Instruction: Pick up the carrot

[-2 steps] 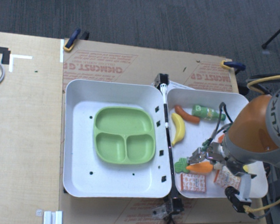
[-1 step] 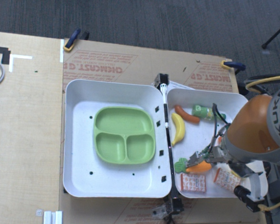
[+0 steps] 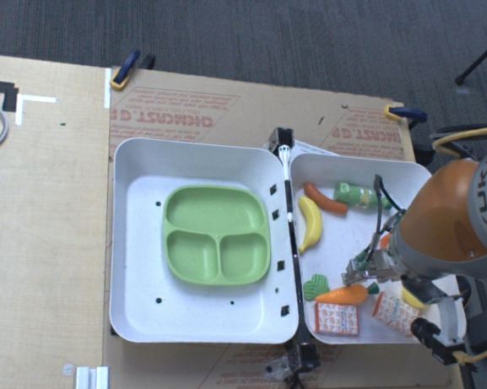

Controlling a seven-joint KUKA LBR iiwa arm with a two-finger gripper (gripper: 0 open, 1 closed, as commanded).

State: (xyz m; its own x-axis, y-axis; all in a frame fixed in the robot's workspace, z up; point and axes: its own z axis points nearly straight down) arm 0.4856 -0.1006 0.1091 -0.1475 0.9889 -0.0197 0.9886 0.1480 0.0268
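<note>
The carrot (image 3: 344, 295) is orange with a green leafy top (image 3: 315, 285). It lies flat near the front of the right bin (image 3: 347, 169), pointing right. My gripper (image 3: 364, 273) hangs at the carrot's right end, just above it and close to touching. The grey arm with its orange band (image 3: 445, 220) reaches in from the right and covers the bin's right part.
In the right bin lie a banana (image 3: 310, 223), a red sausage (image 3: 325, 200), a green bottle (image 3: 355, 194), a red-printed box (image 3: 336, 319) just in front of the carrot, and a packet (image 3: 396, 314). The left bin (image 3: 131, 222) holds a green divided plate (image 3: 217, 235).
</note>
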